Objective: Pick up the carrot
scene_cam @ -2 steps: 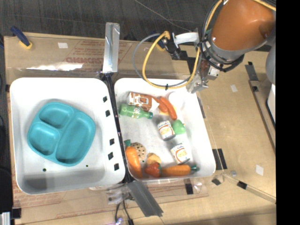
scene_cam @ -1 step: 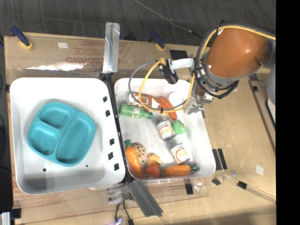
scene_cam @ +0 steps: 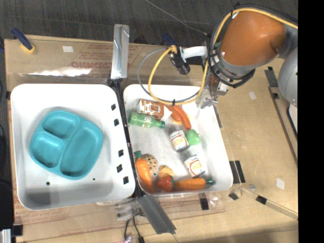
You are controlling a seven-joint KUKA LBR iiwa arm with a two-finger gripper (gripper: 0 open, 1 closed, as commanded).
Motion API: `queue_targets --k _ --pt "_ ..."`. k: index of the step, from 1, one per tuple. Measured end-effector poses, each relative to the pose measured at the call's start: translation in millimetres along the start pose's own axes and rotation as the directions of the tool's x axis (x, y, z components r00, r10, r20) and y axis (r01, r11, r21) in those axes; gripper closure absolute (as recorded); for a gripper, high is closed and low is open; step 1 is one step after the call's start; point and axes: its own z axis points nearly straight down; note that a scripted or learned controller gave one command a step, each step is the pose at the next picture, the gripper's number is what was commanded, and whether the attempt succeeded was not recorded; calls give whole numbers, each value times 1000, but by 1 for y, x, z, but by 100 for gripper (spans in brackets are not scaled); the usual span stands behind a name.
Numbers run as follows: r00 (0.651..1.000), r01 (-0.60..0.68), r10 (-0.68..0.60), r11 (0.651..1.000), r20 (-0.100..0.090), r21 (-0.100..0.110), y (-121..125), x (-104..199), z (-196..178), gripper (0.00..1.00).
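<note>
Two white bins share the tabletop; the carrot (scene_cam: 190, 184) lies unlifted along the near wall of the right bin (scene_cam: 223, 146), long axis roughly parallel to that wall, green end pointing right. Over the bin's far right corner hangs the hand (scene_cam: 206, 101), its opening indiscernible, so approach, grasp and lift remain.

two shallow white bins side by side on a tan cardboard-covered bench (scene_cam: 253, 151). left white bin (scene_cam: 20, 151) holds a teal plastic divided plate w/ three compartments (scene_cam: 66, 143). right white bin (scene_cam: 220, 146): green plastic bottle (scene_cam: 144, 120) lying on its side next to a small orange-and-white carton (scene_cam: 150, 108); two small labelled jars (scene_cam: 178, 139) (scene_cam: 194, 165) mid-bin; green toy veg (scene_cam: 193, 137) touching the upper jar. strip of silver tape (scene_cam: 120, 52) above the bins' divide, blue clip (scene_cam: 23, 40) at bench's far left corner.
</note>
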Motion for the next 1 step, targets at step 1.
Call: queue_targets --k 1 --pt "1000 -11 11 1000 2 -1 18 -78 -27 100"
